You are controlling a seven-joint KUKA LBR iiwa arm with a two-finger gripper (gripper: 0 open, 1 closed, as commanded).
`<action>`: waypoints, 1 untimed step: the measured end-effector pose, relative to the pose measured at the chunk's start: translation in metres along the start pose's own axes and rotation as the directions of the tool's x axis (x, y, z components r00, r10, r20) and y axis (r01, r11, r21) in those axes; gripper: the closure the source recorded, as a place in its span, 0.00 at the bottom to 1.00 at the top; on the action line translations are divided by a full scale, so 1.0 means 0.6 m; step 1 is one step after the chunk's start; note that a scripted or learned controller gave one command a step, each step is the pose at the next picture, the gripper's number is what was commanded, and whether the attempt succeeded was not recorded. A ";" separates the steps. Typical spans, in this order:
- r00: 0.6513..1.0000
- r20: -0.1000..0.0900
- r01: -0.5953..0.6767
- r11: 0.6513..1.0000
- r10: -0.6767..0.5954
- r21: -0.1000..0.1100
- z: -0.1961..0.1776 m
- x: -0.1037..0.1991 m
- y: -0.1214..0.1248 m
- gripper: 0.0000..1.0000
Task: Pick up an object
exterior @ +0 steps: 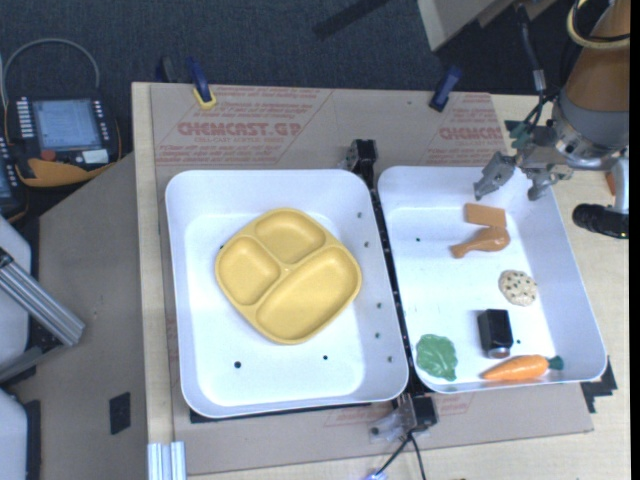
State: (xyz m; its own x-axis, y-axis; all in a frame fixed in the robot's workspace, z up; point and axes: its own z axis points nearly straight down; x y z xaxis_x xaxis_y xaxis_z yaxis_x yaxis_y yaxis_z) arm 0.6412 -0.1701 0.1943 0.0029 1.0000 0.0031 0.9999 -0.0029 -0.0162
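Camera view is showing the claw hovering with fingers spread apart, grasping nothing, over the far edge of the right bin. Just near of it an orange block and a drumstick are lying; a cookie, black box, carrot and green leaf are resting nearer. A yellow divided plate is sitting in the left bin.

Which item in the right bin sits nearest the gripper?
The orange block, at the bin's far end just below the gripper; the cookie and carrot lie farther off.
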 end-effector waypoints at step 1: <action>1.000 0.003 0.003 1.000 -0.003 -0.016 -0.016 0.001 0.005 0.00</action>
State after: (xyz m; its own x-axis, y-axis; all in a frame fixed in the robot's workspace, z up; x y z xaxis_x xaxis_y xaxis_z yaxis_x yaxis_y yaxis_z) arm 0.6446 -0.1696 0.2040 -0.0004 1.0000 0.0002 1.0000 0.0004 -0.0006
